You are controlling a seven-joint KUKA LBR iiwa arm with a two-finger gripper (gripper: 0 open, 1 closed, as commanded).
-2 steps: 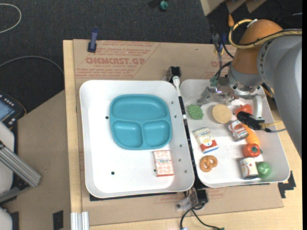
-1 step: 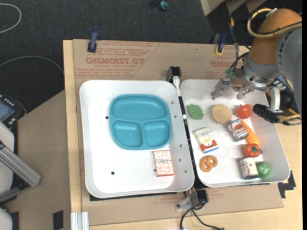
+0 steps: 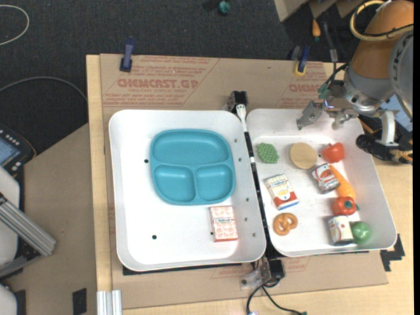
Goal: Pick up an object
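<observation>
**A:** How should that pick have been handled?

**B:** The left bin (image 3: 125,176) offered little: a blue divided plate (image 3: 191,165) and one small carton (image 3: 223,223) lying flat near its front edge. The better targets sat in the right bin (image 3: 380,202). The gripper (image 3: 326,117) hung over that bin's far edge with its fingers spread and nothing between them. The tan disc (image 3: 303,155) and a red tomato-like piece (image 3: 333,152) lay just in front of it. I'd have gone for the red piece. It looked rounded and tall enough to close on, while the disc lay flat. The descent needed to be straight, with the fingers straddling the piece and staying off the can (image 3: 324,178) beside it.

**A:** And the count, from the left?

**B:** There were two bins and one plate. There were two cartons, the one in the left bin and a second carton (image 3: 281,191) in the right. After that came one green ridged piece (image 3: 267,152), one pretzel (image 3: 285,224) and one tan disc. There were two red pieces, counting the lower one (image 3: 344,206), and two cans, counting the front can (image 3: 339,230). Last were one orange carrot (image 3: 346,188) and one green ball (image 3: 361,231).
</observation>
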